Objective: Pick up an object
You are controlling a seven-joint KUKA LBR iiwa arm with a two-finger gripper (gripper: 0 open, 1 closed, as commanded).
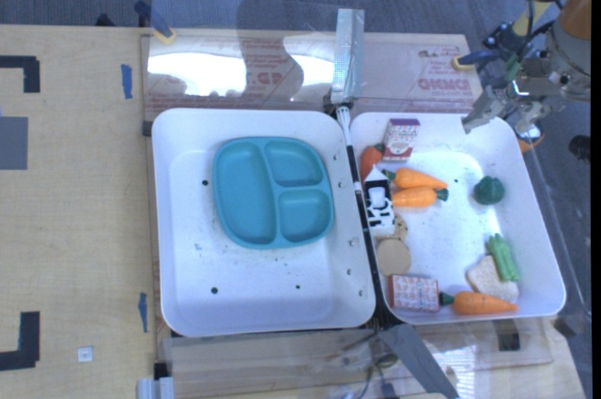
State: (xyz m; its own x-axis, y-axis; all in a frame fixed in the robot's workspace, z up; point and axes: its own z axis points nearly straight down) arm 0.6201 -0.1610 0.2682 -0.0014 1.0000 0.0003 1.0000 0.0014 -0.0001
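Orange carrots (pixel 418 187) lie in the right bin (pixel 540 228), near its far-left corner. Claw (pixel 502 111) hovers over that bin's far-right corner; finger state cannot be determined.

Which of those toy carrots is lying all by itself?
The carrot at the right bin's near edge, beside the bread slice. The other two carrots lie side by side near the bin's far end.

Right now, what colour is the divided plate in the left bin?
Teal blue. The divided plate shows best in the overhead camera view, lying in the left white bin.
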